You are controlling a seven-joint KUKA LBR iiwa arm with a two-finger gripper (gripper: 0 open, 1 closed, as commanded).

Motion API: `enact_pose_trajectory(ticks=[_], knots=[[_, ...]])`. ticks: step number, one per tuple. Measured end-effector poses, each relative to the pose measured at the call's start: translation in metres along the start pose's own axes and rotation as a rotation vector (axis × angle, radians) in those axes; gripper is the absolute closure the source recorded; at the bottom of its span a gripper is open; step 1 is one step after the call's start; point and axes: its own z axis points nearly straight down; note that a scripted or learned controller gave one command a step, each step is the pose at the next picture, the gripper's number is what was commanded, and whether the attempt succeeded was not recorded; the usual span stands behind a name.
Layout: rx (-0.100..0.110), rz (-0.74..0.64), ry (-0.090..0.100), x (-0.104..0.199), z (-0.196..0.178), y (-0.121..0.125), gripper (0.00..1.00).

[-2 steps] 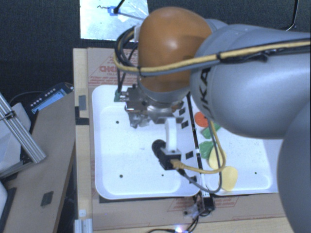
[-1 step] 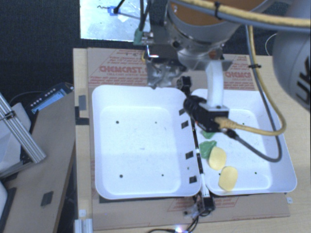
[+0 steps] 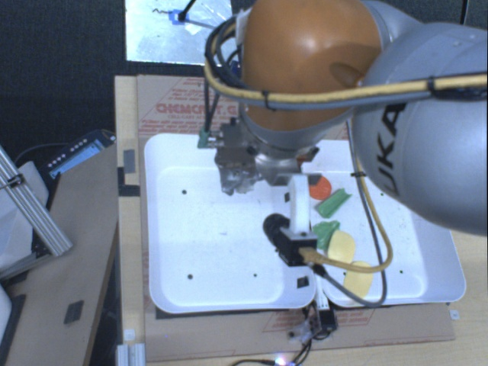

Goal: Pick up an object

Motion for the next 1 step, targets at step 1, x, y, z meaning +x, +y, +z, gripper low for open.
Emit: enact_pose_trajectory(ticks=[1], knots=[[-0.028,-0.006,0.015,0.0103,-0.1525,-0.0005,1.0]])
